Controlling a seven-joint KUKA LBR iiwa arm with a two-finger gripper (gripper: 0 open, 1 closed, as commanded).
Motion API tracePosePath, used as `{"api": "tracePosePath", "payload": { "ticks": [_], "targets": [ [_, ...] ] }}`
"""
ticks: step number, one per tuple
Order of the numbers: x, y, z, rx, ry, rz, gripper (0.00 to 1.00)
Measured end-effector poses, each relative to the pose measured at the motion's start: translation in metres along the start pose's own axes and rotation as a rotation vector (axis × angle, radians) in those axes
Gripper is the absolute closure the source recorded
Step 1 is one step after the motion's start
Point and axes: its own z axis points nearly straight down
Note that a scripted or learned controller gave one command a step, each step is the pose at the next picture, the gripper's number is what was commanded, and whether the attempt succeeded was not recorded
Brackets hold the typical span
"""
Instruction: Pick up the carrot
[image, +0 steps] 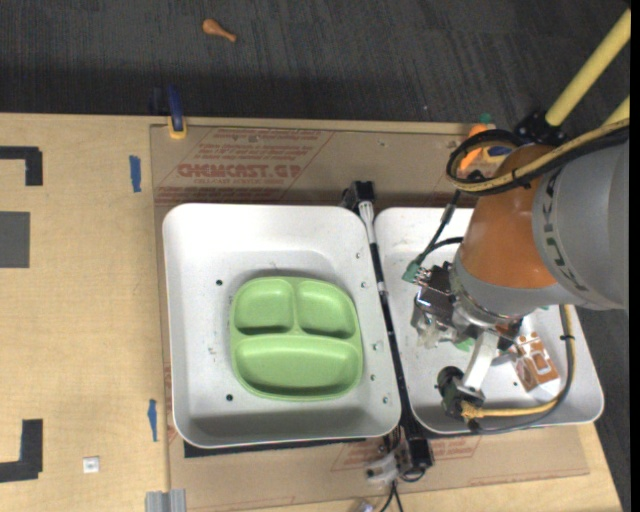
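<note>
My gripper (436, 318) hangs low over the left half of the right bin (585, 405), under the grey and orange wrist. An orange-brown thing with pale markings (532, 364) lies in that bin to the gripper's right, partly under the arm; it may be the carrot. A small green bit (466, 343) shows just beside the gripper, and I cannot make out what it belongs to. The arm hides much of the right bin's floor.
The left bin (190, 300) holds a green divided plate (296, 334) in its middle. A black divider rail (380, 300) runs between the bins. A small orange scrap (218, 30) lies on the dark floor beyond the bench.
</note>
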Motion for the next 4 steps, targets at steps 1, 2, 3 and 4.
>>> {"api": "tracePosePath", "payload": {
  "ticks": [1,2,3,4],
  "targets": [
    [-0.026,0.012,0.016,0.004,-0.001,-0.221,1.0],
    [0.023,-0.012,0.016,0.002,-0.001,-0.334,1.0],
    [0.023,-0.012,0.016,0.003,0.0,-0.649,1.0],
    [0.029,-0.014,-0.02,-0.001,0.0,-0.663,1.0]
  ]
}}
